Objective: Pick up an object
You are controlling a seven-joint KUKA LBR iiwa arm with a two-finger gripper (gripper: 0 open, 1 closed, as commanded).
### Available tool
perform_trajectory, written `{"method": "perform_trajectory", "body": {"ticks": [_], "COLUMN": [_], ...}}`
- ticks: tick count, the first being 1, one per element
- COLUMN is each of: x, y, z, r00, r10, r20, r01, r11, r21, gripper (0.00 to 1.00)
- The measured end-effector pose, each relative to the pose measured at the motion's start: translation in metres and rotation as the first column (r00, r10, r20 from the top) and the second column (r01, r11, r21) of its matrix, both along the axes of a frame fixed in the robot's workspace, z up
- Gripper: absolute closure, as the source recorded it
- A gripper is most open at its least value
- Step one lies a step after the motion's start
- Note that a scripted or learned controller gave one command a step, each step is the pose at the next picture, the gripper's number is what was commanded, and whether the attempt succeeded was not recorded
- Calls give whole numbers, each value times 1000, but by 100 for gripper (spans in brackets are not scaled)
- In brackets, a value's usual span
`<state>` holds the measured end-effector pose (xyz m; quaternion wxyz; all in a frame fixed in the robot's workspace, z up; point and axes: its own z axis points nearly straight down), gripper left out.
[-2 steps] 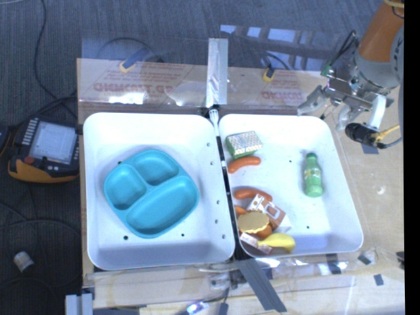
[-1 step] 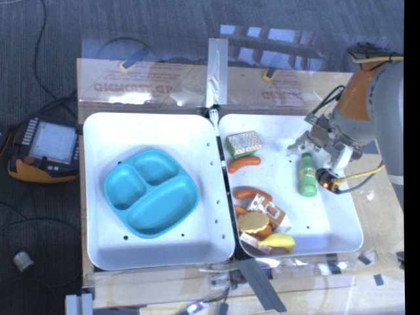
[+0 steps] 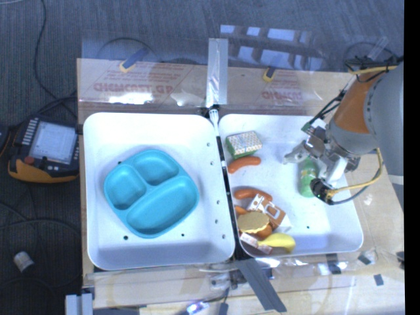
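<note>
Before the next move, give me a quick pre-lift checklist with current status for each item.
1. Gripper is over the right white bin: ok.
2. Gripper is at the green cylindrical object: ok, it sits right beside it.
3. Green object is between the fingers: cannot tell, the wrist hides the contact.
4. Neighbours stand apart from the target: ok, the orange sausage-shaped toy and the pile of toy food lie well to the view's left.
5. Blue three-compartment plate in the left white bin is out of the arm's way: ok.
</note>
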<state>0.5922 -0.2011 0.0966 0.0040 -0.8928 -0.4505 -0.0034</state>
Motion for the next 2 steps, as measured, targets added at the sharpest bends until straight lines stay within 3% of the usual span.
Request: {"method": "perform_trajectory", "body": {"ticks": [1,2], "x": [-1,72], "y": [0,4], "z": [7,109], "r00": [1000,992], "r10": [2,126], "r20": [-5,-5], "r01": [-2,-126], "r11": [1000,992], "r21": [-3,-13], "gripper": [100,100]}}
